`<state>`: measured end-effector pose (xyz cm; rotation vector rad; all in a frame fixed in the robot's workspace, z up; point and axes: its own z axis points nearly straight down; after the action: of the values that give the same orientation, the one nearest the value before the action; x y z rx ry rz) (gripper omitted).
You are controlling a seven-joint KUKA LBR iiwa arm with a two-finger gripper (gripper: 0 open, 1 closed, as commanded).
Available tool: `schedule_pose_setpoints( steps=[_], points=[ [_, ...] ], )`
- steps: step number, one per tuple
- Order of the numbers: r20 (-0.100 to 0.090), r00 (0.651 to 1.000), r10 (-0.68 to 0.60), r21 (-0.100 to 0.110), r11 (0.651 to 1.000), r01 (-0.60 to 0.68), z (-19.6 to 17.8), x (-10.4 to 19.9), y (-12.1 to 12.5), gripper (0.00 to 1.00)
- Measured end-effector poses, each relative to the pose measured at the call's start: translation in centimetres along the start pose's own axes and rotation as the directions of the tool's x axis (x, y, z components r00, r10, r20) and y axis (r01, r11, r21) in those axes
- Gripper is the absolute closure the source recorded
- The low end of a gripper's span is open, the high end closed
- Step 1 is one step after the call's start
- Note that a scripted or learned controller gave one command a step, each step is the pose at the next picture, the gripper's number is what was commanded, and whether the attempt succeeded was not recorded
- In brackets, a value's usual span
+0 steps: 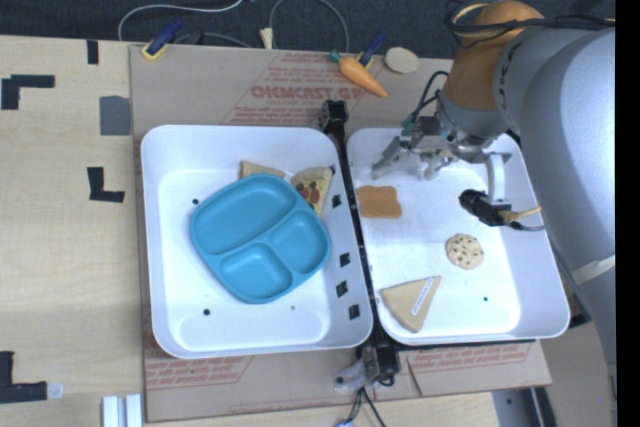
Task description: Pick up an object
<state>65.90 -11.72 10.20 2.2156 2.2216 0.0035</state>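
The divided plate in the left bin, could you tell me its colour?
Light blue, seen clearly in the camera view.

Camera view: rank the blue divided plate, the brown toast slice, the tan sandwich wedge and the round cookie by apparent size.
1. Blue divided plate, clearly largest.
2. Tan sandwich wedge.
3. Brown toast slice, only slightly smaller than the wedge, so unsure.
4. Round cookie, smallest.

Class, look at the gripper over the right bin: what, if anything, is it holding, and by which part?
Nothing. The gripper hovers with open fingers above the toast slice, and nothing sits between them.
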Motion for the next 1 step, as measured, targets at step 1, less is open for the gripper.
schedule_pose_setpoints(
  steps=[1],
  points=[
    [0.002, 1.000, 0.002, -0.003, 1.000, -0.002, 1.53, 1.21, -4.34, 0.00]
  ],
)
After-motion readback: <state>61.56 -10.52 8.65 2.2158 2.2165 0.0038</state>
